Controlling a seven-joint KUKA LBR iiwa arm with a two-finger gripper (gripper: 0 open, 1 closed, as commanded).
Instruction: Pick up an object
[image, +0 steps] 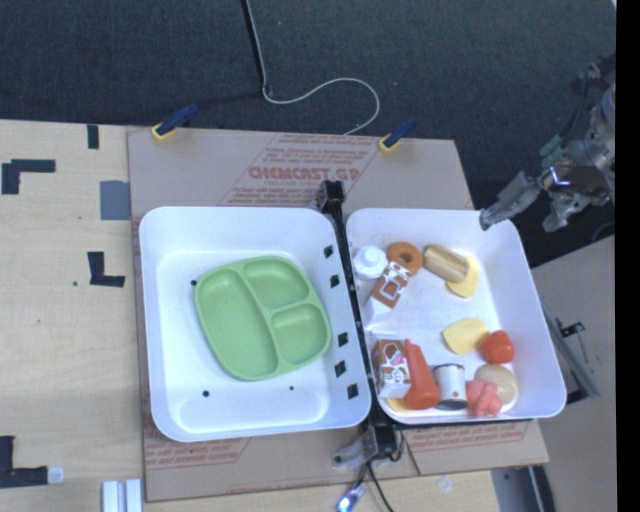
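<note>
While the claw (500, 212) hangs just off the far right corner of the right-hand shallow white bin (530, 300), its opening cannot be told, and nothing shows in its hold. Candidates for picking lie below and to its left: a tan bread-roll toy (446, 263) nearest, a brown ring doughnut toy (404, 254) beyond it, and a round red tomato toy (497, 347) further down. They are heaped in one bin, probably to give the claw many targets. Well to its left, the green three-compartment plastic tray (262, 317) fills the left-hand shallow white bin (160, 300). Bare white floor mid-bin, below the claw, offers descent room; the rim beside it needs clearing.
</note>
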